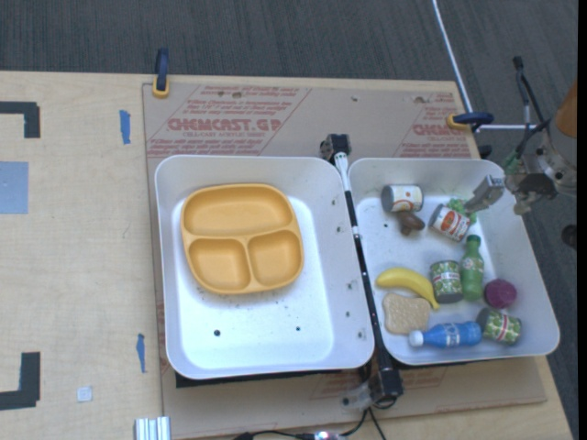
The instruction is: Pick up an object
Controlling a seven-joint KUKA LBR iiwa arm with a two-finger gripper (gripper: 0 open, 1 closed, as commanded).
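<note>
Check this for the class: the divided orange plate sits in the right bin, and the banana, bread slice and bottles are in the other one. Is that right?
Not quite. The camera view shows the divided orange plate in the left bin, not the right. The banana, bread slice and bottles are in the other one, as stated.

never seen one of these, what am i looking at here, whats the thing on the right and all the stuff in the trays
One camera looks down at a slant on a bench with two shallow white bins. The left bin holds an orange divided plate. The right bin holds toy groceries: a banana, a slice of bread, a blue bottle, a green bottle and several small cans. The thing on the right is a robot arm; its claw hangs over a red-labelled can. I can't tell whether it grips anything.
</note>
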